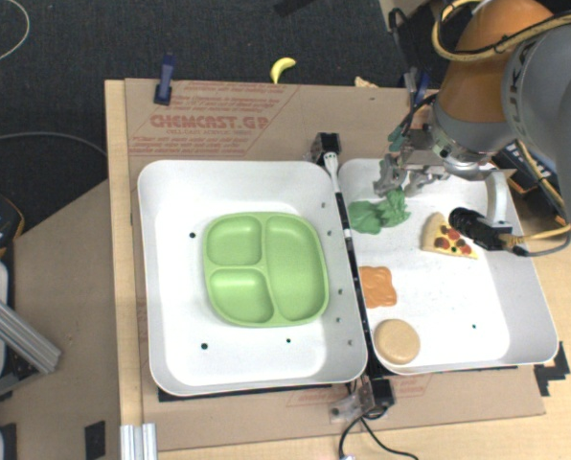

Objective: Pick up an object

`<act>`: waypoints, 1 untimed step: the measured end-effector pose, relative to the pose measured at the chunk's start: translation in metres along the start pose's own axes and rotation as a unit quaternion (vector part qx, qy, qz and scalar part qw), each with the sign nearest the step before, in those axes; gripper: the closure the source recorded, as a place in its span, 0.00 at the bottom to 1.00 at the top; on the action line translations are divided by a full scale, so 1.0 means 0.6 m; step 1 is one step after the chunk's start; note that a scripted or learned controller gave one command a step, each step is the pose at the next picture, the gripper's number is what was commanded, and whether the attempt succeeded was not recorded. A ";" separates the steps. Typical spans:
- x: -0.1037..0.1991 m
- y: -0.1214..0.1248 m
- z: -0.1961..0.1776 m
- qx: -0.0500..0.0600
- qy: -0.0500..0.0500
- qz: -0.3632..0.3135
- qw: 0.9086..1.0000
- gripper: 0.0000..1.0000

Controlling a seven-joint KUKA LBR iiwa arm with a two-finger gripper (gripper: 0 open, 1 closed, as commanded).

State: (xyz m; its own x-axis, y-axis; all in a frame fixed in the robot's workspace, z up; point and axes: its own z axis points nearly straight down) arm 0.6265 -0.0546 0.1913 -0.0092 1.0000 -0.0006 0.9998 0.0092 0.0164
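My gripper hangs over the far left part of the right bin, its tip down on the upper right end of a green leafy toy near the divider. A pizza slice lies to the right of it. An orange piece lies nearer the front, with a round tan bun in front of that.
The left bin holds a green divided plate. Both bins rest on a cardboard sheet. A small yellow thing lies beyond the sheet's far edge, and a blue clip is at its far left corner.
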 end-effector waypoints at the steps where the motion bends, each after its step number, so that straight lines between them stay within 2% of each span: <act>1: -0.088 -0.002 0.083 0.010 0.000 0.007 1.000 1.00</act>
State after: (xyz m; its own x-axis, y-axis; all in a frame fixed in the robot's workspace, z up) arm 0.6267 -0.1077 0.1414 0.0042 1.0000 -0.0005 1.0000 -0.0042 -0.0041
